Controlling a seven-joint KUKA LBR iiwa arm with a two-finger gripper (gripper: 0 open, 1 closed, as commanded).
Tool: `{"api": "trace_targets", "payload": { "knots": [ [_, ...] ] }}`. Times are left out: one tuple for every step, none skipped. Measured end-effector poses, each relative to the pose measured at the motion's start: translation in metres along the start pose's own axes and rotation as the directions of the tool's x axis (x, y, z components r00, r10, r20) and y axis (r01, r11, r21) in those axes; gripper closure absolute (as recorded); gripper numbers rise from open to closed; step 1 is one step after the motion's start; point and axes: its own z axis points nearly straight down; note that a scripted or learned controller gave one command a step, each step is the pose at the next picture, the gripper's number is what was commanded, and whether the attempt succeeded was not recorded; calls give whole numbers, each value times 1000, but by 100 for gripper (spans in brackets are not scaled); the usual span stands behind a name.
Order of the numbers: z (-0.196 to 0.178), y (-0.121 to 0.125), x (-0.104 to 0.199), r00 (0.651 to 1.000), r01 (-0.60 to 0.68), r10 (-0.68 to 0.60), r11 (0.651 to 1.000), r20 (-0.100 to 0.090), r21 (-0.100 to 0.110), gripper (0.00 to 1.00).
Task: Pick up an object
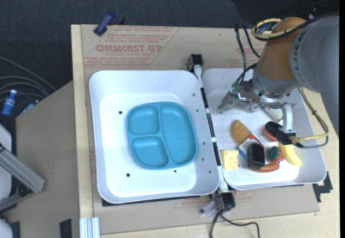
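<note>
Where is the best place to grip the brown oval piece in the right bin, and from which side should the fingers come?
Grip the brown oval piece across its narrow middle, coming straight down from above. It lies flat on the right bin floor, tilted, with bare floor along both long sides; the yellow block sits just below it.

The right bin's (pixel 226 175) near end is crowded by small objects (pixel 259 148) lying close together; its far end is overhung by the arm (pixel 285 54). Bare floor is left around the blue tray (pixel 160 134) in the left bin (pixel 108 86).
</note>
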Motion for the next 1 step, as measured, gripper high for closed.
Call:
{"api": "trace_targets", "payload": {
  "knots": [
    [1, -70, 6, 1000, 0, 0, 1000, 0, 1, 0]
  ]
}}
